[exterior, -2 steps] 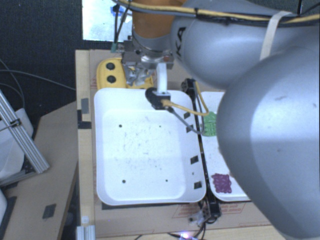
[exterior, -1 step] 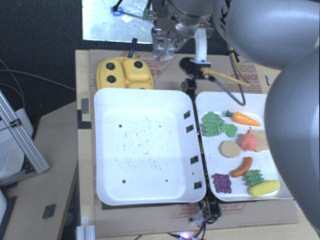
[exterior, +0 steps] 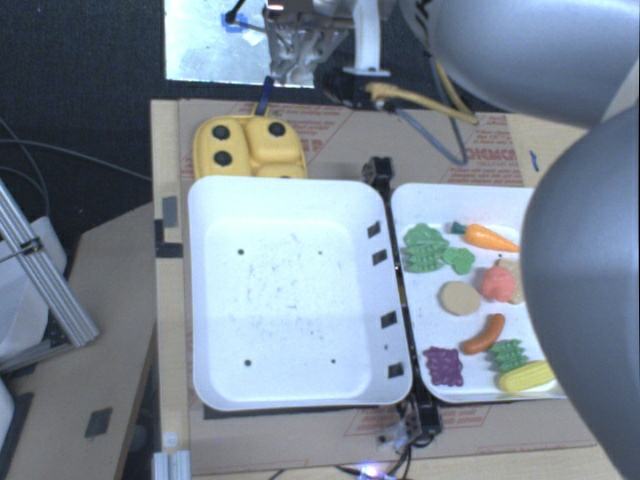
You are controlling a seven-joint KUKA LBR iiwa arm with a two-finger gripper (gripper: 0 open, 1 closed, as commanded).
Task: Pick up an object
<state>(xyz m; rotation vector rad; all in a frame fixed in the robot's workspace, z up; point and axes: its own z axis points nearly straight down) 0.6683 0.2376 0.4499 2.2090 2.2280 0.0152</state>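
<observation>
Toys lie in the right bin (exterior: 420, 378), well below and right of my jaws (exterior: 293, 63), whose state I cannot tell. I judge the sausage (exterior: 483, 333) light, stiff and slick; I'd pinch it across its narrow middle.

Left bin (exterior: 290, 388) beside right bin (exterior: 420, 203) — toys (exterior: 470, 298) inside.

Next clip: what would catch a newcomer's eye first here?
The bulky grey robot arm looms over the right side, covering part of the right white bin. That bin holds bright toy foods: an orange plastic carrot, green leafy vegetable, purple grape bunch. A yellow moulded plastic tray lies behind the left white bin.
</observation>
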